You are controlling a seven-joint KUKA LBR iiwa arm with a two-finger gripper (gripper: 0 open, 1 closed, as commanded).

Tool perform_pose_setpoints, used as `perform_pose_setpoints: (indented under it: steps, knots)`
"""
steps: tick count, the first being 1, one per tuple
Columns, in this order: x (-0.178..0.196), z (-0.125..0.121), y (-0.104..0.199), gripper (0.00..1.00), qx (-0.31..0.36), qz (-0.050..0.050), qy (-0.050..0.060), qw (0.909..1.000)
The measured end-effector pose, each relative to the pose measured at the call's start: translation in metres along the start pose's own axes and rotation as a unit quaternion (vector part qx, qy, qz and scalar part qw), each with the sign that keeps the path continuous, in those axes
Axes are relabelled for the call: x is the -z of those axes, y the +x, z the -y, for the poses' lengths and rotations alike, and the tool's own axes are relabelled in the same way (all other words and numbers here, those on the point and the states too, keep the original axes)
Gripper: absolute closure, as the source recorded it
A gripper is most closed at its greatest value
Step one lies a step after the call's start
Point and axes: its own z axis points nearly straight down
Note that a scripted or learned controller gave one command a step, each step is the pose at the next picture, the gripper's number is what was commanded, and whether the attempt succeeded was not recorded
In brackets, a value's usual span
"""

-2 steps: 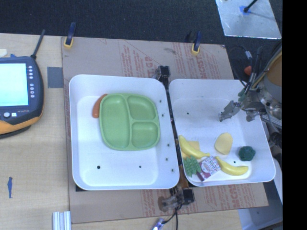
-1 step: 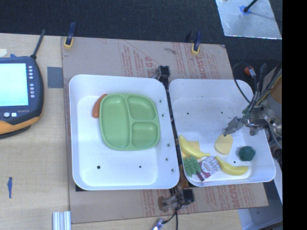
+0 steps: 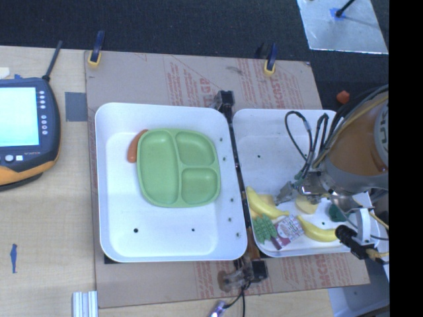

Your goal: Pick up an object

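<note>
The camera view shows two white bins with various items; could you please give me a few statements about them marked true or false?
1. The green divided plate lies in the left bin. True.
2. The claw is over the left bin. False: it is over the right bin, near the bananas.
3. An orange object peeks out from the green plate's left edge. True.
4. Both bananas lie in the left bin. False: one banana and the other banana lie in the right bin.
5. A handheld screen device rests on the bench left of the bins. True.
</note>
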Motion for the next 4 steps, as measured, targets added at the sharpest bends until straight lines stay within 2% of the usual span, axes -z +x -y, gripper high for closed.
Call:
perform_pose_setpoints:
  steps: [1, 2, 3, 4]
  knots:
    - [0.064, -0.1, -0.067, 0.0, -0.001, 0.001, -0.003, 1.0]
    - [0.075, -0.057, -0.06, 0.0, -0.001, 0.0, 0.0, 1.0]
    - [0.0, -0.02, -0.035, 0.0, 0.0, -0.001, 0.001, 1.0]
    - [0.05, 0.016, -0.076, 0.0, -0.002, 0.0, -0.001, 1.0]
